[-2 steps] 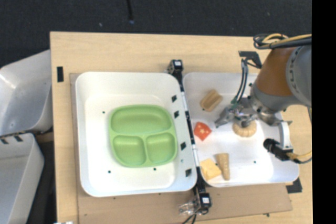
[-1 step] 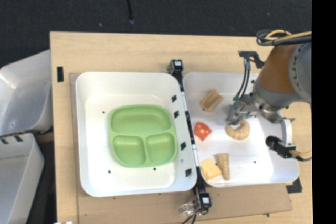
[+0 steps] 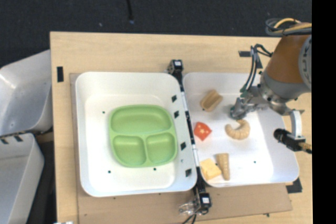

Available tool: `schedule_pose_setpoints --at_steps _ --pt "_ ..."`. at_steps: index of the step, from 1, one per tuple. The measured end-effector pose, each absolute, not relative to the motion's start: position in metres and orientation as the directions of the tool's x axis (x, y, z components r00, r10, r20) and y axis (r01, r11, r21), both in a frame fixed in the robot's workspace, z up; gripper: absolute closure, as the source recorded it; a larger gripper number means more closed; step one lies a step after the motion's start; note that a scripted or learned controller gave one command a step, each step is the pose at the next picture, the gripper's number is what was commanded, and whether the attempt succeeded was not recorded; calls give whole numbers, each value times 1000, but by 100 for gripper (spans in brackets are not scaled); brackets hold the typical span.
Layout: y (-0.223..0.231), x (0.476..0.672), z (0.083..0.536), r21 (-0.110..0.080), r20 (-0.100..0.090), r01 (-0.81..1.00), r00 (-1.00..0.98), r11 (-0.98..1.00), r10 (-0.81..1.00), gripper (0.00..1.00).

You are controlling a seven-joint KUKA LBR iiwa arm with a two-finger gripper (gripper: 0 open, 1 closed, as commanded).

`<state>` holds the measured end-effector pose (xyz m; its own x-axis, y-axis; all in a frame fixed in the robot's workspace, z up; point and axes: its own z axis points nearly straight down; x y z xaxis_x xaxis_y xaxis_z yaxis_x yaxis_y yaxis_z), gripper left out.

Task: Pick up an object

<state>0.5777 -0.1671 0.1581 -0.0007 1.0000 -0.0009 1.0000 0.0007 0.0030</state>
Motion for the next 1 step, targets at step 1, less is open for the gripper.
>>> schedule_pose_setpoints --at_steps 1 --pt "-168 582 221 5 -2 1000 -3 3 1000 100"
